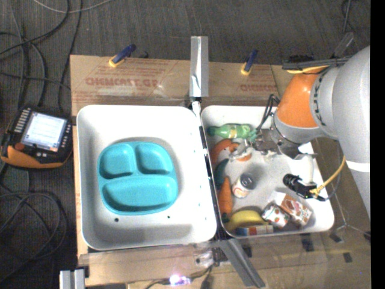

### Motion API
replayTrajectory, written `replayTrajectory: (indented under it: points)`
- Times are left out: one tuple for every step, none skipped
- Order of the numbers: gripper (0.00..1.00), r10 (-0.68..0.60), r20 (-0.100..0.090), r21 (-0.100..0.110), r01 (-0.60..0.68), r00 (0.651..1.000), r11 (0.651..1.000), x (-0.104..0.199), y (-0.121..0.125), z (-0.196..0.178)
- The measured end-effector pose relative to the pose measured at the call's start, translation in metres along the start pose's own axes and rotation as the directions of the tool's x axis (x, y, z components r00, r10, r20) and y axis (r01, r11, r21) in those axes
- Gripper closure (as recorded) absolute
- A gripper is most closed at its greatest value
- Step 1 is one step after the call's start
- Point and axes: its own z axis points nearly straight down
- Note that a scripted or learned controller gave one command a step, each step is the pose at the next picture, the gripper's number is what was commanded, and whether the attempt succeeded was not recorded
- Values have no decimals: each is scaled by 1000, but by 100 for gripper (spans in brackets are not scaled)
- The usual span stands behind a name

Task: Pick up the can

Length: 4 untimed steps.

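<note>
The grey arm with the orange band (301,101) reaches in from the right of the frame, bent down over the upper part of the right-hand shallow white bin (325,221). Its hand (264,143) sits low near a green plastic bottle (231,130); whether it is open or closed cannot be told, as the wrist hides it. The small upright metal can (243,184) stands near the bin's middle, apart from the hand, beside a yellow banana (246,217)
</note>
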Motion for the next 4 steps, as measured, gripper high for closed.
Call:
replayTrajectory:
  points:
    - [0, -263, -6, 7, 263, 965, 965, 1, -56, -4]
    - [100, -262, -3, 5, 262, 965, 965, 1, -55, -13]
    - [100, -96, -3, 12, 96, 995, 995, 36, -35, -160]
    - [0, -95, -2, 13, 95, 995, 995, 36, -36, -160]
